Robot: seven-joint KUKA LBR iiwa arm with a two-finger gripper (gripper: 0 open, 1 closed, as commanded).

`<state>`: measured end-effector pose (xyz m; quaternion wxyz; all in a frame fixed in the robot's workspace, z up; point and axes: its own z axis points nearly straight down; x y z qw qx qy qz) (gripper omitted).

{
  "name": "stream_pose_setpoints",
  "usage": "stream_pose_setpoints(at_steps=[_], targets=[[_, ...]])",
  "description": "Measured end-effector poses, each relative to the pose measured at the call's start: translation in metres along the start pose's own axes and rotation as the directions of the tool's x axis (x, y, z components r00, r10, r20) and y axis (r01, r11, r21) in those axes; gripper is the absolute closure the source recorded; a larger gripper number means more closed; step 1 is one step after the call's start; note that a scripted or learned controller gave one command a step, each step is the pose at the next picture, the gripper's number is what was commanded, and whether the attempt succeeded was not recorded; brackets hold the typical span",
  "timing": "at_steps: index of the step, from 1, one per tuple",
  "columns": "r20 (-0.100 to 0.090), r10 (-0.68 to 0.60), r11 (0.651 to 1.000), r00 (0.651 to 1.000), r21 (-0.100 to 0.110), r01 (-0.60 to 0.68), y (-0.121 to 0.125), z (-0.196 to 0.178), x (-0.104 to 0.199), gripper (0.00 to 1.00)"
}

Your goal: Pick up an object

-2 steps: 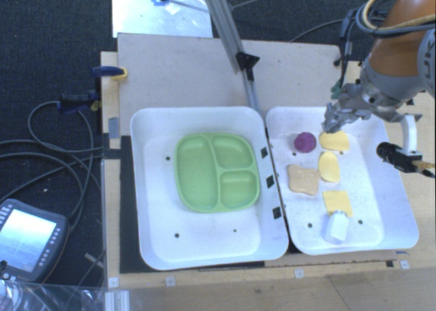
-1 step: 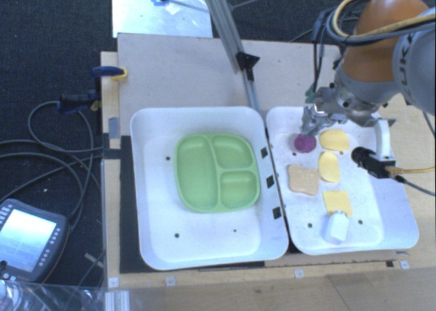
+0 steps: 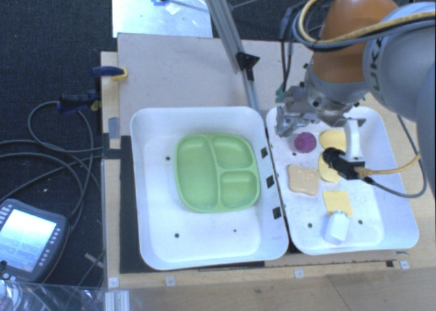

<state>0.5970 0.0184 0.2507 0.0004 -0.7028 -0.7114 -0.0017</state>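
My gripper (image 3: 293, 124) hangs over the far left part of the right bin (image 3: 381, 238), close above a purple round object (image 3: 304, 142). A tan toast-shaped piece (image 3: 303, 179) lies below that. Two yellow round pieces (image 3: 333, 139) (image 3: 329, 168) lie to the right, partly hidden by the robot's bracket. Further toward the front are a yellow square block (image 3: 337, 202) and a small white bottle (image 3: 336, 228). I see nothing between the fingers.
The left bin (image 3: 153, 234) holds a green divided plate (image 3: 216, 170). A slanted metal pole (image 3: 225, 23) crosses the bench behind the bins. Cables and a handheld pendant (image 3: 27, 234) lie on the floor to the left.
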Motion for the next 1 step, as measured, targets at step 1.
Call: stream_pose_setpoints(at_steps=[1], targets=[[0.001,0.001,1.000,1.000,-0.001,-0.001,0.0148,0.0050,0.0574,1.00]])
